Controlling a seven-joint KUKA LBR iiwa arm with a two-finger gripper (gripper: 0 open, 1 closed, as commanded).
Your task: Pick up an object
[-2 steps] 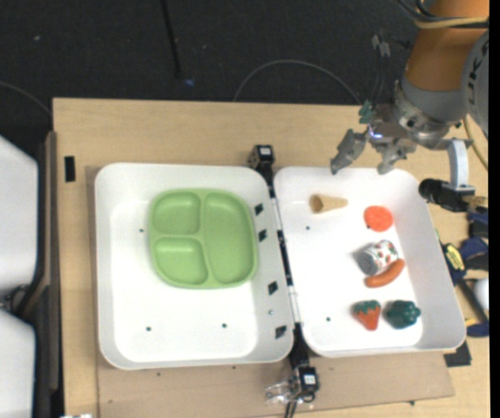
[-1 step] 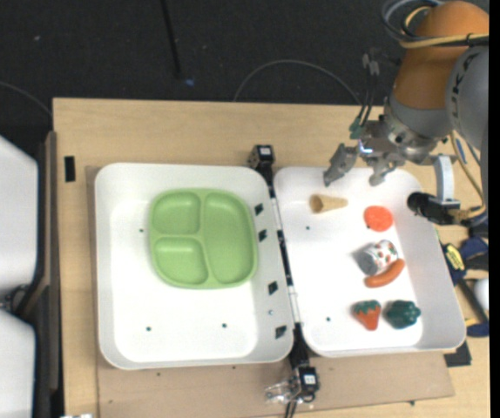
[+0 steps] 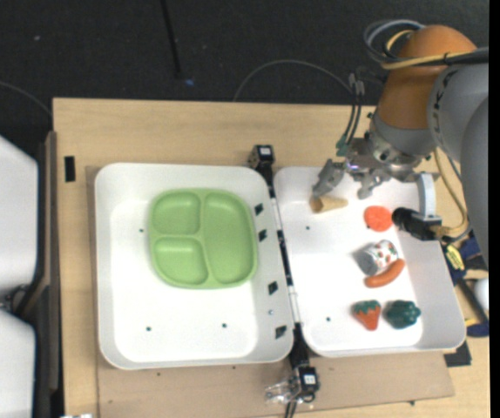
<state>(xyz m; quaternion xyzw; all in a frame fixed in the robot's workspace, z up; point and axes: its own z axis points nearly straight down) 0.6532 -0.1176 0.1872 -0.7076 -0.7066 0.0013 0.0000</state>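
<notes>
Strawberry toy frontmost, no readable writing; fingers spread open above tan block.

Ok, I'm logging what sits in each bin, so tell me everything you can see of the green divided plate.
The green divided plate is pale green, looks like matte plastic and has a rounded-square outline. Raised ridges split it into three compartments: two on its left half, one long one on its right. It lies flat, right side up, in the left bin, toward the far side. Nothing rests on it.
</notes>
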